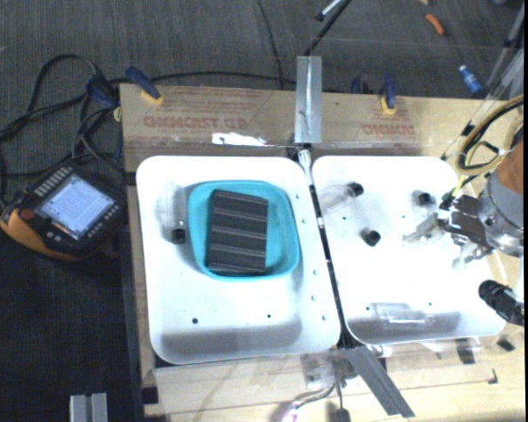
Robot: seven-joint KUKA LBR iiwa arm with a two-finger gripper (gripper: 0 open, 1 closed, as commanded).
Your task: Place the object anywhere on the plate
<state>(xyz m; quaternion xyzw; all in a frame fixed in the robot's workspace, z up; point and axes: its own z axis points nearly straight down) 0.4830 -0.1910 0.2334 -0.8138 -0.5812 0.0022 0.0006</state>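
Observation:
A teal plate sits in the left bin. A dark grey ribbed block lies flat on it, near its middle. My gripper hangs over the right side of the right bin, far from the plate. Its two silver fingers are spread apart and open, with nothing between them.
A small black piece and a pale translucent item lie left of the plate. Three small dark pieces are scattered in the right bin, and a clear item lies near its front wall. A metal divider separates the bins.

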